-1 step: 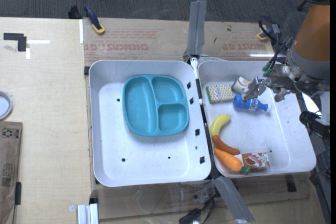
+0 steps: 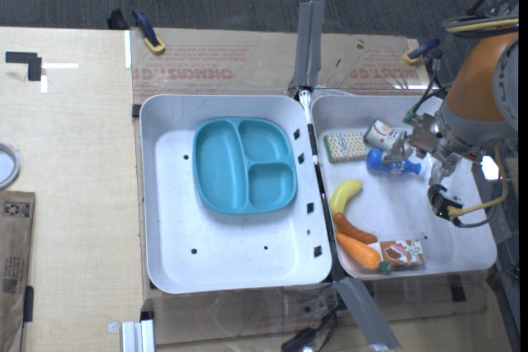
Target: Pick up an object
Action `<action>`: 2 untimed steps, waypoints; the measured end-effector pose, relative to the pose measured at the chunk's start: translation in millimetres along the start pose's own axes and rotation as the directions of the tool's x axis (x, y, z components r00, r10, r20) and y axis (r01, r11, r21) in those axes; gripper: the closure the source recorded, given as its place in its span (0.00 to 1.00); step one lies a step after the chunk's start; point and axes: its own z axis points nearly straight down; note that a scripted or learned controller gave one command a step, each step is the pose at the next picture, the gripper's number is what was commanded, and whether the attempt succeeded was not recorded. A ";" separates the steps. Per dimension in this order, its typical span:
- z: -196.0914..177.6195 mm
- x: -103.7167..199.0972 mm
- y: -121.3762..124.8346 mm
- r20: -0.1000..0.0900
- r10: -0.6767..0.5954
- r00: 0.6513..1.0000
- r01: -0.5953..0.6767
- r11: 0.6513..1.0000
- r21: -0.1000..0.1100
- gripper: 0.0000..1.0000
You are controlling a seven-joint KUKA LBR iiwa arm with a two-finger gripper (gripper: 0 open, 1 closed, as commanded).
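The right bin (image 2: pixel 462 260) holds several objects. A blue bottle (image 2: pixel 388 164) lies on its side near the bin's middle, with a small white and orange item (image 2: pixel 381 131) just above it. A green patterned packet (image 2: pixel 344 146) lies to their left. Lower down are a yellow banana (image 2: pixel 346 195), a red-orange sausage shape (image 2: pixel 355 229), an orange carrot (image 2: pixel 359 252) and a small red and white carton (image 2: pixel 403 253). My gripper (image 2: pixel 410 146) hangs directly over the right end of the blue bottle, beside the white item. The wrist hides how its tips meet the bottle.
The left bin (image 2: pixel 165 251) holds a teal divided plate (image 2: pixel 245 165). A grey post (image 2: pixel 310 45) rises behind the divider between the bins. Blue and yellow clamps (image 2: pixel 147 30) sit on the cardboard at the back. A cable loop (image 2: pixel 452 208) dangles from the wrist over the right bin.
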 end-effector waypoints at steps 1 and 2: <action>34.5 46.5 -5.4 0.000 0.124 0.992 -0.124 0.992 0.000 0.00; 25.7 45.5 -5.4 0.001 0.125 0.992 -0.125 0.992 0.002 1.00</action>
